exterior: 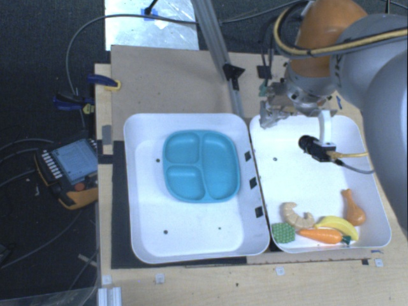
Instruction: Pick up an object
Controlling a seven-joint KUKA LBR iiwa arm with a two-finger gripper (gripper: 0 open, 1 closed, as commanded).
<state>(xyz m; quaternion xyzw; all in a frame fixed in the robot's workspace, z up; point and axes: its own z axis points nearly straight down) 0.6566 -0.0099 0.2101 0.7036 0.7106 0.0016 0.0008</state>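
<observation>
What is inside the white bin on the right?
In the right white bin near corner: an orange carrot, yellow banana, tan shrimp-shaped toy, green piece and orange drumstick. The arm covers its far edge.

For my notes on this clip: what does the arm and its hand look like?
A thick grey arm with a rounded orange band above the wrist. Yellow and black cables loop beside the band. The hand is a small grey metal assembly. A black fitting with a yellow cable hangs beside it.
</observation>
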